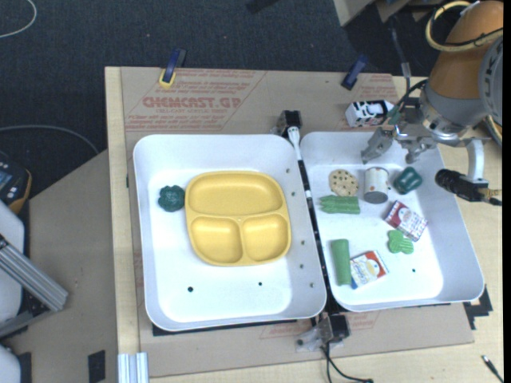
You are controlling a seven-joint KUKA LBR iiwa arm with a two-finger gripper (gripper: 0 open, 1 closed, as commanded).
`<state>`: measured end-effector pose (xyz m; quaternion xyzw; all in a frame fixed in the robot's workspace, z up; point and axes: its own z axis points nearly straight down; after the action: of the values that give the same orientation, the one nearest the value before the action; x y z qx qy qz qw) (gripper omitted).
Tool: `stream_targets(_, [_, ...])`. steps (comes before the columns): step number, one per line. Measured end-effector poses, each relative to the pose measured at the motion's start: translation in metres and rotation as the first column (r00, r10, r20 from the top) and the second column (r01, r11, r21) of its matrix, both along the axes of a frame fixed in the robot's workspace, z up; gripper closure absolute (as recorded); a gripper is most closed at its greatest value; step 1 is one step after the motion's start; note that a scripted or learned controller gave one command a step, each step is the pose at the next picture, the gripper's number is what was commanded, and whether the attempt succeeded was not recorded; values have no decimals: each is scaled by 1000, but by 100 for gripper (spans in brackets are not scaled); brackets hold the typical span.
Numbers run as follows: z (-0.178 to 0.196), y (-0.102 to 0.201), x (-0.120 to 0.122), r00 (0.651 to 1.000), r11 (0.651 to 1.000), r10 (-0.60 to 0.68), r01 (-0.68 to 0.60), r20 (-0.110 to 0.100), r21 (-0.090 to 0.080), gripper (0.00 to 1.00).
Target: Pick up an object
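Observation:
My gripper [397, 151] hovers over the far end of the right bin [465, 242], its fingers spread open with nothing between them. Just below it lie a teal piece [408, 179], a small silver can [375, 185] and a chocolate-chip cookie [343, 183]. Nearer the front are a green pod [340, 205], a red and white packet [406, 219], a small green toy [400, 242], a green cylinder [341, 262] and a red and yellow packet [368, 268].
The left bin [148, 238] holds a yellow divided plate [237, 216] and a dark green broccoli toy [170, 199] beside it. A black and white toy [369, 112] sits on the bench behind the right bin.

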<state>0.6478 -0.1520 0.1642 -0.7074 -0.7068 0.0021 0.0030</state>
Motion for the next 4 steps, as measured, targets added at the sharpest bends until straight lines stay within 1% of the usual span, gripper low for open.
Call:
stream_targets(1, [-44,4,2,1000,1000,3,-3,0,0,0])
stream_targets(2, [-78,4,4,1000,1000,2,-2,7,-1,0])
stream_targets(3, [-64,5,6,1000,1000,3,-3,16,-1,100])
stream_targets(4, [-6,6,18,1000,1000,3,-2,16,-4,100])
